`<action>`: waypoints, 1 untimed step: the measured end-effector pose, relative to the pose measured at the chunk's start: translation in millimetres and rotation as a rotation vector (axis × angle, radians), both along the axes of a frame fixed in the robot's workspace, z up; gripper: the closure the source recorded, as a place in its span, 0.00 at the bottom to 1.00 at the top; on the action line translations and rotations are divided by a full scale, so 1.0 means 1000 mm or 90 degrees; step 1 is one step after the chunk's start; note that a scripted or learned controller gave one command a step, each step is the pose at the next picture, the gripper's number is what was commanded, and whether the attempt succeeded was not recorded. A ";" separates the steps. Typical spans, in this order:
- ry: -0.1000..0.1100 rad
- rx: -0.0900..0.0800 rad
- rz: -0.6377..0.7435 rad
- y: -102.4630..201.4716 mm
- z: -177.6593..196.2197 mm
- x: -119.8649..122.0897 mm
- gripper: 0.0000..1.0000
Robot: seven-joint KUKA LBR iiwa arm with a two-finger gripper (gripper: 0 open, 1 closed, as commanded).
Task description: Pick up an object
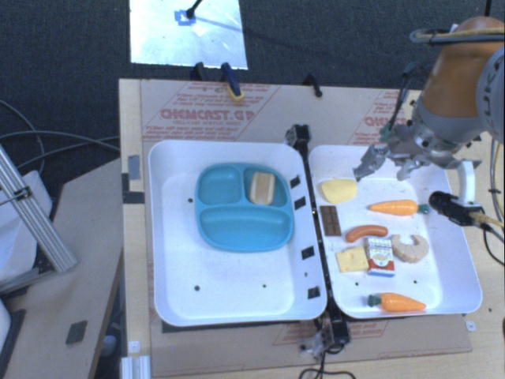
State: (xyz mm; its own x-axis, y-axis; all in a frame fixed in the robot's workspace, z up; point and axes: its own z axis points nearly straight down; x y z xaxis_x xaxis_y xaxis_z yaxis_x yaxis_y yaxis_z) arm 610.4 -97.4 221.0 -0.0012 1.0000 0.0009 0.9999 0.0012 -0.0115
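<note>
Hovering over the far end of the right bin (465,290), the tool (388,164) had its fingers spread apart and nothing between them. Below it lay a yellow wedge (338,189), two carrots (393,208), a sausage (366,232), a small carton (380,257) and more. In the left bin (181,290) a blue tray (237,219) held a bread slice (262,187).

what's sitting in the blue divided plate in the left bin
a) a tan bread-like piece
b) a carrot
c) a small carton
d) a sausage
a: a tan bread-like piece sits in the upper right compartment of the blue divided plate; the carrots, sausage and carton are in the right bin.
</note>
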 end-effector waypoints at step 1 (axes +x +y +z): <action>-0.008 0.000 0.001 0.000 0.008 0.002 0.00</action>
